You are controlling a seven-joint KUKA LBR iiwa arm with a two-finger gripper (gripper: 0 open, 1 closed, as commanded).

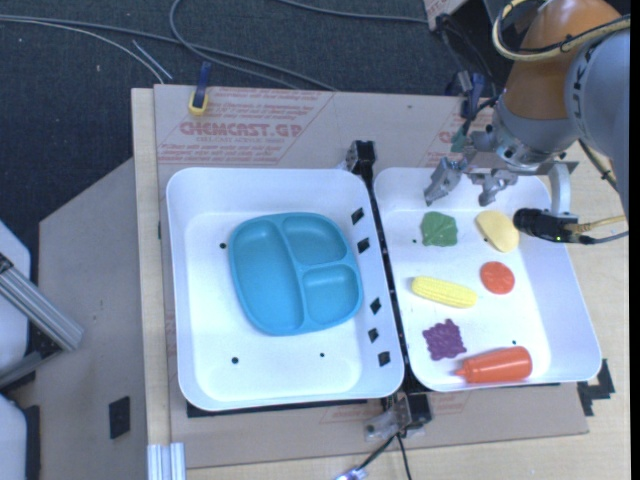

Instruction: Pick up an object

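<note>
We see two shallow white bins side by side on the desk (150, 268): the left bin (200, 358) carries a blue divided plate (295, 271) lying near its middle, and the right bin (570, 328) carries the small toy foods. In the right bin, a green leafy piece (439, 229) sits toward the far edge, with a pale yellow piece (498, 230) just beside it on the right. Closer to the middle lie a yellow corn cob (444, 291) and an orange-red round piece (497, 277), and toward the near edge we find a purple grape cluster (444, 340) and a red-orange carrot-like piece (496, 365), the last resting close to the bin's near rim. The grey arm (560, 68) with its orange band reaches in from the right side, and its gripper (468, 183) hangs over the far edge of the right bin, above and between the green piece and the pale yellow piece. Its fingers (441, 181) stand spread apart, with nothing between them. A blue clamp (201, 88) sits at the far left corner of the desk.
</note>
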